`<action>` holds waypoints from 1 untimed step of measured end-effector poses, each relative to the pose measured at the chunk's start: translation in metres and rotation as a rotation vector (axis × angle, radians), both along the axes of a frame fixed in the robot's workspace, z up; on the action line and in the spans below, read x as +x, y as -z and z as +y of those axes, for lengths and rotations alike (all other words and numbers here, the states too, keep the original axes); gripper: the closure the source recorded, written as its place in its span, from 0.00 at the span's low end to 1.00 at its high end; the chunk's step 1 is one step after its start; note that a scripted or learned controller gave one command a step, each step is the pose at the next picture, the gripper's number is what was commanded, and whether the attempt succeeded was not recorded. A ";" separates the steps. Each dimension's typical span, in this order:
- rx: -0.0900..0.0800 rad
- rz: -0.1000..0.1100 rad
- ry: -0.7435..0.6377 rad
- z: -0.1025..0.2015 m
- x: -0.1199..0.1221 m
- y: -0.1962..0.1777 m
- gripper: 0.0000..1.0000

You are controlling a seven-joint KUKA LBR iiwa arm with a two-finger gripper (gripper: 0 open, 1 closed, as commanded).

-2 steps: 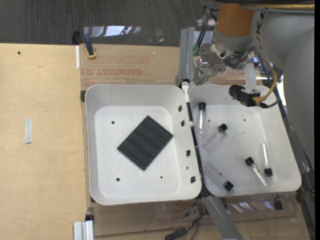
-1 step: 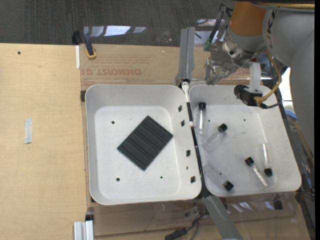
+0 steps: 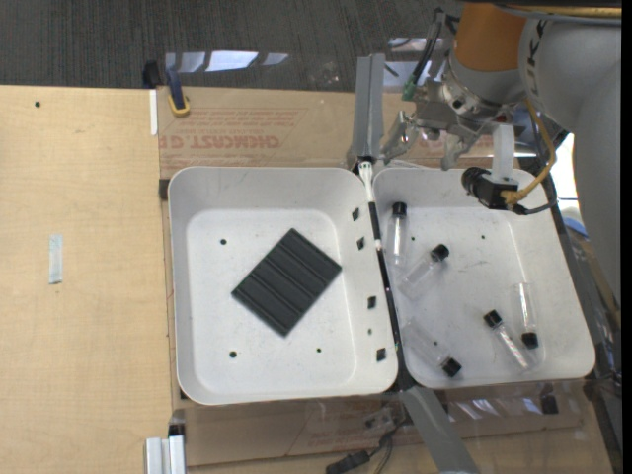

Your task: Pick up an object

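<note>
from above: the gripper [image 3: 432, 138] hangs over the right bin's [image 3: 553, 363] far edge, fingers spread apart and holding nothing. small clear vials [image 3: 422, 267] lie in that bin, untouched; a black ridged pad [image 3: 287, 280] sits in the neighbouring bin. nothing picked yet.

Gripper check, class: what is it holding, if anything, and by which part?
Nothing shows between the fingers of the gripper, which is above the right bin's far rim; the capped vials lie in that bin.
</note>
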State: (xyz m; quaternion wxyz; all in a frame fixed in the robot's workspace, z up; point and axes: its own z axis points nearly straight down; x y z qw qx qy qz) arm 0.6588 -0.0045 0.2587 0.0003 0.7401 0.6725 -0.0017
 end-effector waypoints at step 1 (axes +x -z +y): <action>0.001 0.001 0.035 -0.091 -0.067 0.027 0.00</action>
